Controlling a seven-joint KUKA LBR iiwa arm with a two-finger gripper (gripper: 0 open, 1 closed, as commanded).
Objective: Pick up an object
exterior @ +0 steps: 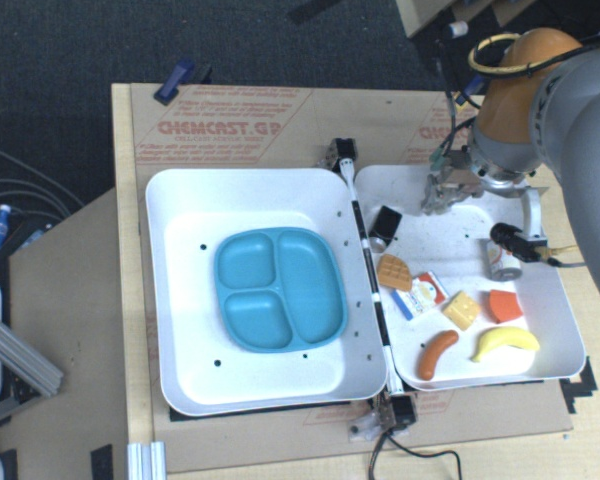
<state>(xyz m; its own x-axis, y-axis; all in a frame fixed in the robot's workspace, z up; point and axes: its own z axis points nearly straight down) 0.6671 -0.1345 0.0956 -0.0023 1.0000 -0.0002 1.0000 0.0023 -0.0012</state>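
Two shallow, glossy white plastic bins sit side by side on a cardboard-covered worktop (280,118): the left bin (180,208) holds one smooth blue divided plate (278,288). The right bin (555,353) holds one yellow banana (507,342), one brown sausage (437,353), one orange block (505,306) and one pale cheese wedge (461,310). The grey arm's end effector (450,190) hangs over that bin's far end; its grip cannot be told.

The scene is viewed from one fixed camera set above the brown cardboard-covered worktop (280,118), looking down at a slant. The shallow white left bin (180,268) lies near the frame's centre; the shallow white right bin (555,343) is seen beside it, with dark carpeted floor (130,18) beyond.
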